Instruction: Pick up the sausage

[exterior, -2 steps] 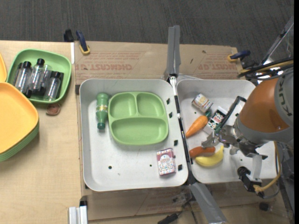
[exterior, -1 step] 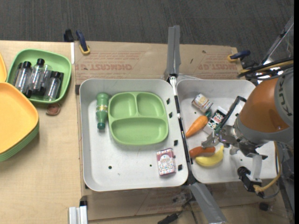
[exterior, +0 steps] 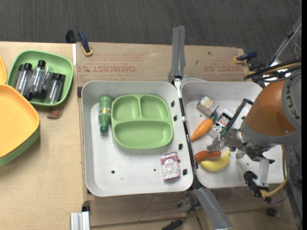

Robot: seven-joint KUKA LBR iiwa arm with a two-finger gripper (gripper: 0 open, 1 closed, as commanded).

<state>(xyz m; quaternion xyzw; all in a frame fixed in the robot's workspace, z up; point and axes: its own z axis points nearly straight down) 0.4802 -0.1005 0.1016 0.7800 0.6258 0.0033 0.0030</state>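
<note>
The sausage [exterior: 206, 155] is a short red-orange piece lying flat in the right bin [exterior: 268, 178], near that bin's left wall. It touches a yellow banana [exterior: 215, 164] just in front of it. My gripper [exterior: 223, 143] hangs low over the sausage's right end, below the orange band of the arm [exterior: 271, 114]. The arm's wrist hides the bin floor behind the gripper.
An orange carrot [exterior: 202, 129] lies just behind the sausage, with two small cartons [exterior: 207, 104] [exterior: 222, 121] farther back. The left bin [exterior: 96, 171] holds a green divided plate [exterior: 141, 121], a green bottle [exterior: 104, 113] and a pink box [exterior: 170, 166]. Yellow plates [exterior: 17, 123] sit far left.
</note>
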